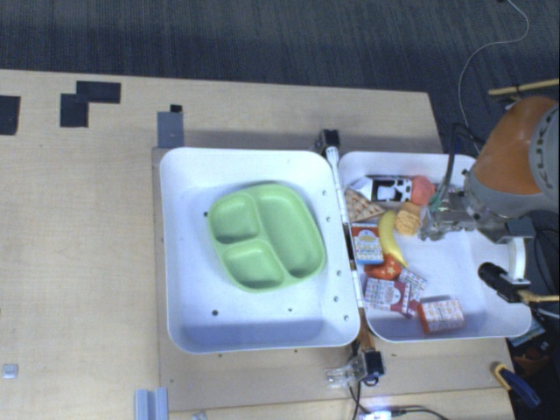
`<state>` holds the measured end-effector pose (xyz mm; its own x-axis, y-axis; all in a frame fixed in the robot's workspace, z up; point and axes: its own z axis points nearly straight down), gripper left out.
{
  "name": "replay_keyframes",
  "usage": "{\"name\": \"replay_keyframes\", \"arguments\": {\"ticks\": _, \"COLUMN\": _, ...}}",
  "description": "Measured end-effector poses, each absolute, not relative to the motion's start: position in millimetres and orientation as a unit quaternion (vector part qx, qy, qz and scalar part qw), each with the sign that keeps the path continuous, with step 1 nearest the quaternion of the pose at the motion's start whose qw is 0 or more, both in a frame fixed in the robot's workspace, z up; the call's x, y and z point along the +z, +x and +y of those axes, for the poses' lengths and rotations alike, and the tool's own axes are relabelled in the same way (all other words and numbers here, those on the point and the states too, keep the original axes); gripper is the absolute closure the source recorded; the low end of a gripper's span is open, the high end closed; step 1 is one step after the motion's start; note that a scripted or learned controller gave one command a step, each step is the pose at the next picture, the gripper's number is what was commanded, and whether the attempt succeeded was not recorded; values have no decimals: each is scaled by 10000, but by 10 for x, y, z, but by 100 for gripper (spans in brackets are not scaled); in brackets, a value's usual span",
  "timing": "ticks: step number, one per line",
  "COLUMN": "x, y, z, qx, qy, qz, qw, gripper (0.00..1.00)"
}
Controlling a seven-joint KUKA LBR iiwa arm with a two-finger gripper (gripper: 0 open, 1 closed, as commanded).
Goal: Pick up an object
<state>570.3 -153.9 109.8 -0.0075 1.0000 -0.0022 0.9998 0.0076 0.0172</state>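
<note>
The right bin (477,274) holds a pile of small toy foods along its left side: a banana (391,239), an orange piece (407,221), a pink-red piece (423,188), a black-and-white carton (389,187), a waffle-like wedge (360,205), a blue-labelled packet (367,247) and red-and-white boxes (440,313). My gripper (432,227) reaches in from the right and hangs right beside the orange piece and the banana. Nothing shows between its tips.
The left bin (188,313) carries a green three-compartment plate (264,235). A red-and-white packet (390,294) and a small red item (382,270) lie near the divider. Bare bin floor lies right of the pile. Cables and black fittings sit at the bins' edges.
</note>
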Motion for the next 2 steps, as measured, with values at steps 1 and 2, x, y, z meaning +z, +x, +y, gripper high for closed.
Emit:
{"name": "replay_keyframes", "arguments": {"ticks": 1, "x": 1097, "y": 5702, "z": -1539, "qx": 53, "qy": 7044, "qz": 7098, "qw": 68, "gripper": 0}}
{"name": "replay_keyframes", "arguments": {"ticks": 2, "x": 1003, "y": 5423, "z": -1229, "qx": 31, "qy": 7077, "qz": 7064, "qw": 118, "gripper": 0}}
